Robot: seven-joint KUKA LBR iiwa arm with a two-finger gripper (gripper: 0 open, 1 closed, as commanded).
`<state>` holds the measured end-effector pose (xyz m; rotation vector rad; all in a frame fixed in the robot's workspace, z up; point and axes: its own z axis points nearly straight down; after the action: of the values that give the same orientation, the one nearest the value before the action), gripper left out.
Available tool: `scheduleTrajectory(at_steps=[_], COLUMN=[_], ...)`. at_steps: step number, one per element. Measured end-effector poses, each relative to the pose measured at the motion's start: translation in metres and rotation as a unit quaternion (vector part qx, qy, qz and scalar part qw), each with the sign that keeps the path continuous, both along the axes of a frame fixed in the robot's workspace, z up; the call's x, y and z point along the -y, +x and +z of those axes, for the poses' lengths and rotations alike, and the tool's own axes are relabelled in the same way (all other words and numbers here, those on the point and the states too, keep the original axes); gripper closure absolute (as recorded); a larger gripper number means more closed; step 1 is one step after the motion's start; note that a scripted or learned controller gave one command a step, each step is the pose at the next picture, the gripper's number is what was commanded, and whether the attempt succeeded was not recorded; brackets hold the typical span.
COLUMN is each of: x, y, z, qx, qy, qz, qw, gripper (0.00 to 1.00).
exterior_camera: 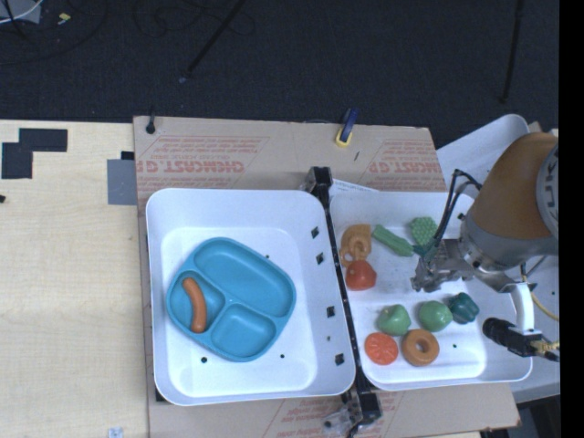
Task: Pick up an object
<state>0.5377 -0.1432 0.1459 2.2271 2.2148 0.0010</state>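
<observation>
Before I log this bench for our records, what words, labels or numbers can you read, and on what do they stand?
Red print on the cardboard sheet under the bins, behind the left bin: upside down and blurred, not readable for sure.
Red print on the cardboard behind the right bin: the same, too blurred.
Nothing else carries readable text.

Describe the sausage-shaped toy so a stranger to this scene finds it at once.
Start at the left white bin, which holds a blue divided plate. In that plate's left compartment lies the orange hot dog, a slim curved stick. It is the one toy in this bin; all the other toy foods lie in the right bin beside the gripper.
</observation>
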Motion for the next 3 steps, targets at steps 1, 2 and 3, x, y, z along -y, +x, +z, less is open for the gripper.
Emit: scheduleTrajectory(at_steps=[1, 2, 3], x=[-0.01, -0.009, -0.065], y=[-0.001, 0.0, 0.009], z=[0.055, 0.083, 0.089], qx=[0.001, 0.0, -0.001], qy=[0.0, 0.0001, 0.0008], qz=[0.003, 0.003, 0.005], qw=[1.0, 1.0, 1.0], gripper=[1.0, 1.0, 1.0])
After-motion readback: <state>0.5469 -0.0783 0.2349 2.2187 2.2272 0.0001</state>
